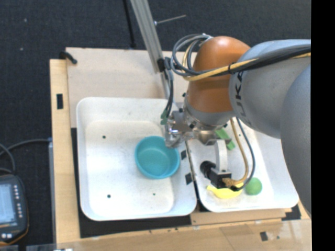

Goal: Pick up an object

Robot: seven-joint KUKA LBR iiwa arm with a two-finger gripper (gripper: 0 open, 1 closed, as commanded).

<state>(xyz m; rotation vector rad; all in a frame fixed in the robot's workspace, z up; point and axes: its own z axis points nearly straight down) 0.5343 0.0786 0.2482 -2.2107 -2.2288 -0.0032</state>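
Inside left bin [104,195]: teal bowl [156,159] | right bin [273,178]: green ball [254,186], yellow piece [222,193] | claw [172,137] (grip: cannot tell)

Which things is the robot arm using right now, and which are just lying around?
Probably part of the job:
- gripper
- blue bowl in the left bin, its rim right by the gripper

Just lying about:
- yellow thing in the right bin
- green ball beside it
- small screen off the bench

The teal bowl [156,159] looked like smooth plastic, the white left bin [112,195] faintly glossy plastic, the bench [107,77] matt wood.
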